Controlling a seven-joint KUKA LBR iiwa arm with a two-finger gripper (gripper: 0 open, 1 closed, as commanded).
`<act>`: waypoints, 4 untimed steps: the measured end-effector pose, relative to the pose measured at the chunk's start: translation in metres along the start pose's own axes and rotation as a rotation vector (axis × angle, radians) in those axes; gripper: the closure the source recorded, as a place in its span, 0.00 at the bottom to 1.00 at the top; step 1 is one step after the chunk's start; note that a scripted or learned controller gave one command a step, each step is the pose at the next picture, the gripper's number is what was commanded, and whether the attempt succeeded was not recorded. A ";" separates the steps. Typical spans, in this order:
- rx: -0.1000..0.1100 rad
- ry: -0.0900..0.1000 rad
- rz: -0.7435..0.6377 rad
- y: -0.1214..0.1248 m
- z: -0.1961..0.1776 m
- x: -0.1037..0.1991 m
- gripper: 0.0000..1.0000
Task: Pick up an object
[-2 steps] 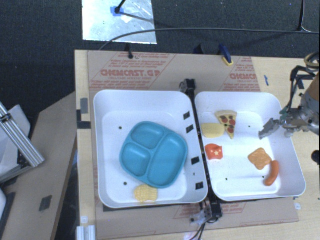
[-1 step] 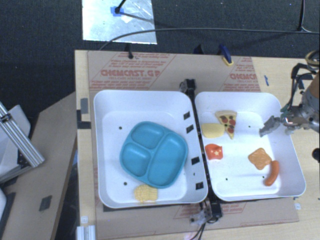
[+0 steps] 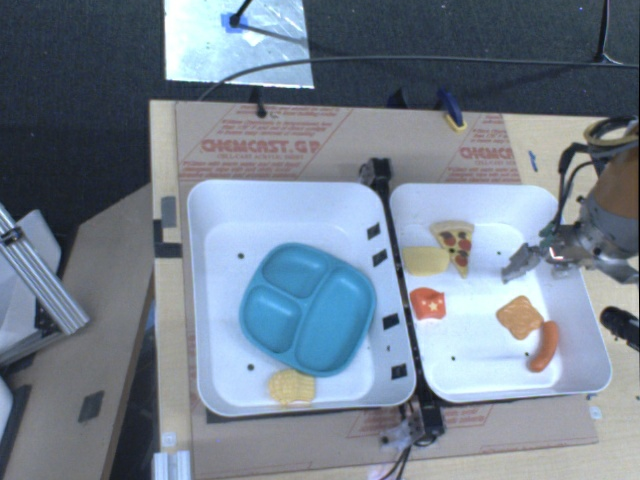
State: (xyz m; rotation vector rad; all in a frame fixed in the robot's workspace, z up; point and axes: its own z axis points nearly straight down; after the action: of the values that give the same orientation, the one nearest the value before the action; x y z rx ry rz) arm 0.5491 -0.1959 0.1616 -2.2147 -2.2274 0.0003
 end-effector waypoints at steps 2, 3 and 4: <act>0.000 0.000 0.004 0.008 0.078 -0.006 0.00; -0.005 -0.002 0.004 0.009 0.066 -0.007 1.00; -0.006 -0.002 0.000 0.011 0.019 0.001 1.00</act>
State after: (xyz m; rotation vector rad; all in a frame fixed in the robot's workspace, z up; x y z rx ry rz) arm 0.5600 -0.1950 0.1427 -2.2188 -2.2310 -0.0044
